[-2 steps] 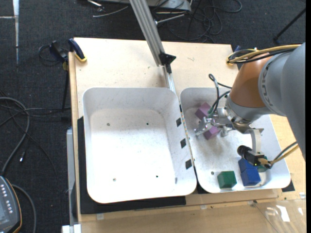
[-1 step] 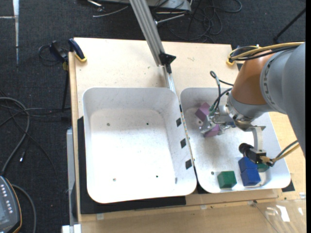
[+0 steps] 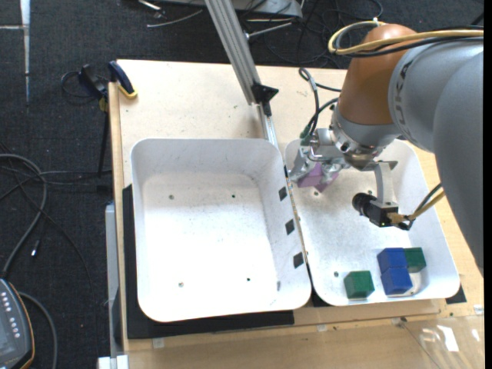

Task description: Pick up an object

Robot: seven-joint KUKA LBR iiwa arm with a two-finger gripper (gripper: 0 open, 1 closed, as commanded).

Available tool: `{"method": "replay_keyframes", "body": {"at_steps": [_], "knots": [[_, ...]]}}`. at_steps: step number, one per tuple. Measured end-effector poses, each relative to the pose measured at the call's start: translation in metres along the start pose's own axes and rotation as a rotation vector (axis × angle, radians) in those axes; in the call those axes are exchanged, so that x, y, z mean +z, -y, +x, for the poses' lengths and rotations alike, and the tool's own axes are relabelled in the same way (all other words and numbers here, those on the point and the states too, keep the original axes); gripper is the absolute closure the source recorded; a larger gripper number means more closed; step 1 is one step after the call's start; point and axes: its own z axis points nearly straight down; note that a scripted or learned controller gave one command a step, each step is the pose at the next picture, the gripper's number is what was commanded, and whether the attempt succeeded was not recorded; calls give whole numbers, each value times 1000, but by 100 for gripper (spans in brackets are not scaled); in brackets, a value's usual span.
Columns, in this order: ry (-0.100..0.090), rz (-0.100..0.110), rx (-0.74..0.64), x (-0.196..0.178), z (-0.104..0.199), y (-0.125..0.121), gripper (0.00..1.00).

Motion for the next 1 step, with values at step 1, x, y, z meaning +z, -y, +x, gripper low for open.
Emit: {"method": "replay_keyframes", "body": {"at_steps": [1], "knots": [[-2,14,1,5,69,61,100]]}}
